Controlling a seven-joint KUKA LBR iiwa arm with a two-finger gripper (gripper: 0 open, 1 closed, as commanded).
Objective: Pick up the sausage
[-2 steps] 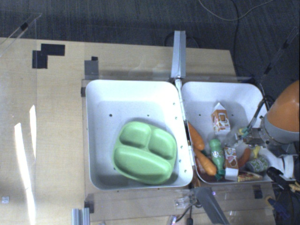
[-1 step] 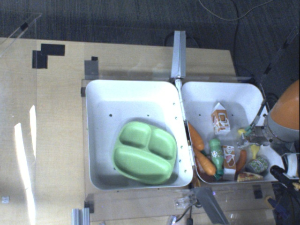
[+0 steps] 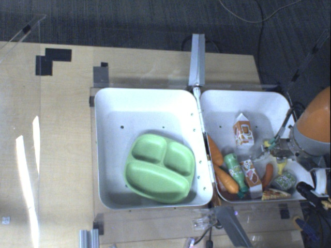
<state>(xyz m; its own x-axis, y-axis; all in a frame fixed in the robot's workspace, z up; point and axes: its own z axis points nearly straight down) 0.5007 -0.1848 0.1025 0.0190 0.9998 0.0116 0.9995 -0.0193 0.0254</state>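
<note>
The arm's gripper (image 3: 277, 150) hovers at the right bin's (image 3: 258, 98) right edge; its grip state cannot be told. The sausage (image 3: 267, 174) lies just below it by the front edge, unlifted. Judged: approach step; next comes a short descent onto the sausage.

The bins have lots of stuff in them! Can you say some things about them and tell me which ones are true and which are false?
1. The green plate lies in the left bin. True.
2. The sausage is in the left bin with the green plate. False: it lies in the right bin, near the front among the other food.
3. Two carrots lie along the right bin's left wall. True.
4. The small carton is lying on the green plate. False: it is in the right bin, apart from the pile at the front.
5. The sausage is blue. False: it is reddish-brown.
</note>
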